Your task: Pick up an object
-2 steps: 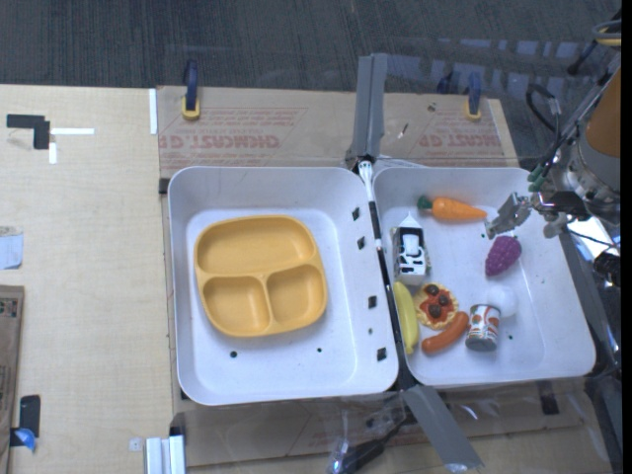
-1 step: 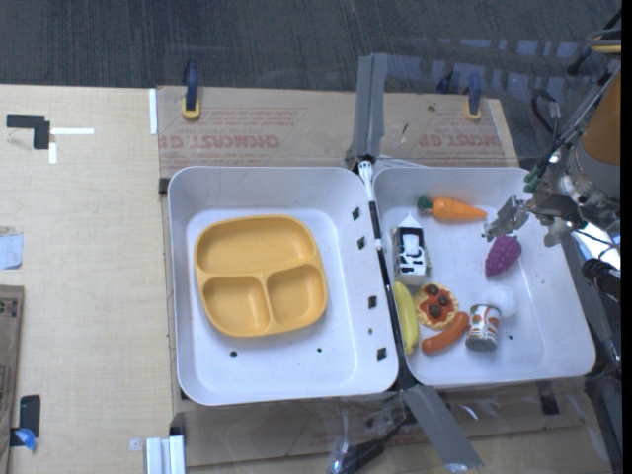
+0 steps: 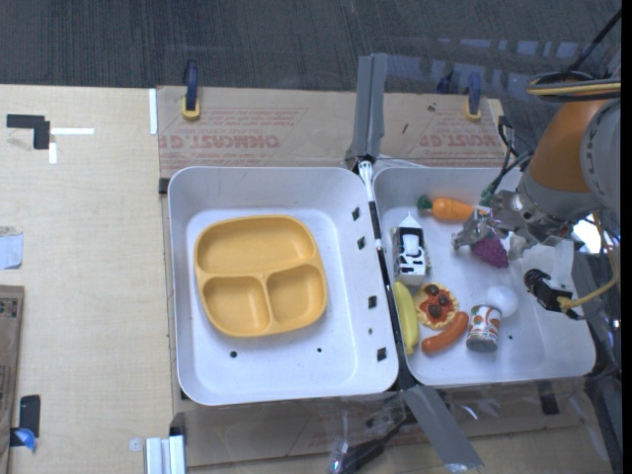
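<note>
Purple toy (image 3: 491, 251) lies in the right bin (image 3: 553, 363), just below the carrot (image 3: 452, 207). Gripper (image 3: 478, 233) sits low at its upper edge; whether it grips I cannot tell. Likely the grasp step: next, close squarely and lift straight.

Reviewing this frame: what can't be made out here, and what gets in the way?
- End effector: too small and cluttered in the camera view to tell whether it grips anything.
- Purple object: partly covered by the end effector, identity unclear.
- Milk carton and can: label print too small to read.
- Arm: cut off by the right edge.
- White object: blends into the right bin.
</note>
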Robot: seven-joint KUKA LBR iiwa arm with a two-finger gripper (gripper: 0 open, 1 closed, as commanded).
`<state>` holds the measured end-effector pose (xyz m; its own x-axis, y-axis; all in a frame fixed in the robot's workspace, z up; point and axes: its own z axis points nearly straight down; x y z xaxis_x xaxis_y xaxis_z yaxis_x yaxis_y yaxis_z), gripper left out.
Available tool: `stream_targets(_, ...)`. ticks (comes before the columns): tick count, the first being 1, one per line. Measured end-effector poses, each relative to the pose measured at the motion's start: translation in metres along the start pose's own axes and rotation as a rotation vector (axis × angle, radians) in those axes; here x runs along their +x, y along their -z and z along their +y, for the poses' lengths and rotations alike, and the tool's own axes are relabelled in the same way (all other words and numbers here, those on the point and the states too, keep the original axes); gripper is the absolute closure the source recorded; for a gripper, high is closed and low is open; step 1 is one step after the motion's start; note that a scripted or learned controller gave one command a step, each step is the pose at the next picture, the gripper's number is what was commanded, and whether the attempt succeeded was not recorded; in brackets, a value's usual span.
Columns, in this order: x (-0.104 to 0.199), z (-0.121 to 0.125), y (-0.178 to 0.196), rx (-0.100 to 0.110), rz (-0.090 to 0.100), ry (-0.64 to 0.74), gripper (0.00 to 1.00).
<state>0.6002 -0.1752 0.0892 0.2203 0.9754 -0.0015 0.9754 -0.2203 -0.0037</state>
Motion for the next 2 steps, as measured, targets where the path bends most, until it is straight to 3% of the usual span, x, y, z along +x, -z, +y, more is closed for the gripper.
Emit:
stream_targets(1,-0.001,0.0,0.005,0.006,-0.001,0.0,1.0)
stream_targets(2,0.064,0.045,0.098,0.001,-0.001,-0.078,1.0)
